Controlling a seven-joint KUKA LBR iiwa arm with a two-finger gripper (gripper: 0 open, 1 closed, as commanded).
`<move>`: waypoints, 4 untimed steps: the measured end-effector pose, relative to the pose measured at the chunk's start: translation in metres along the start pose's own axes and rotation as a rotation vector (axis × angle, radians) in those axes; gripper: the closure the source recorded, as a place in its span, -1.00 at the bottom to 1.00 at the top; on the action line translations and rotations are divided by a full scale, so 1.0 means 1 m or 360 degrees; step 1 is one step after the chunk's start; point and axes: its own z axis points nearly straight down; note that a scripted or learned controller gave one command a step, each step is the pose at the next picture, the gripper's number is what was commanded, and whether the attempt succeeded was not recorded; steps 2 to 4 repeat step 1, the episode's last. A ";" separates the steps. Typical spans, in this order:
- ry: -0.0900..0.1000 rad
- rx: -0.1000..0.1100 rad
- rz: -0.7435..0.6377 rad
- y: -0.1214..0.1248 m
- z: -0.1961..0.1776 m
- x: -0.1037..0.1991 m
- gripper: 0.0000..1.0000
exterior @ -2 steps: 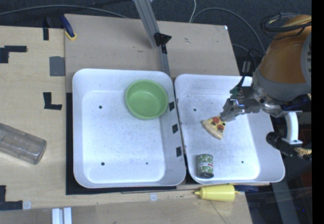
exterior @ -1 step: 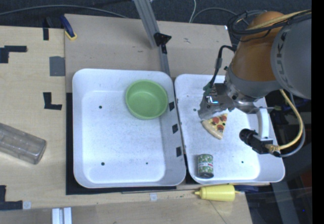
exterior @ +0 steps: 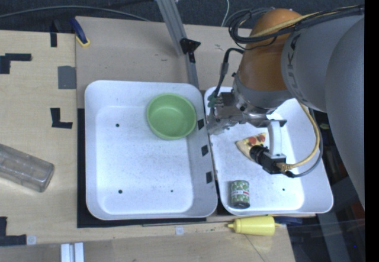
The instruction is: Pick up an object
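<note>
Nearby, green bowl (exterior: 172, 116) in left bin (exterior: 106, 196), can (exterior: 239, 193), yellow bottle (exterior: 256, 226).

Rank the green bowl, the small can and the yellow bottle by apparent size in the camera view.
1. green bowl, clearly largest.
2. yellow bottle.
3. small can, close to the bottle in apparent size, so the last two are unsure.

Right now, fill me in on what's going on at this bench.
A grey and orange robot arm reaches in from the right over the right bin, its wrist low near the bin's upper left corner. In that bin lie a pizza slice toy and a small green can. A green bowl sits in the left bin. A yellow bottle lies on the bench just outside the right bin. Nothing looks picked up yet.
</note>
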 end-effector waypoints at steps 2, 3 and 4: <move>0.0001 -0.0002 -0.0002 0.024 0.005 0.058 1.00; 0.0001 -0.0002 -0.0002 0.024 0.005 0.058 1.00; 0.0001 -0.0002 -0.0002 0.024 0.005 0.058 1.00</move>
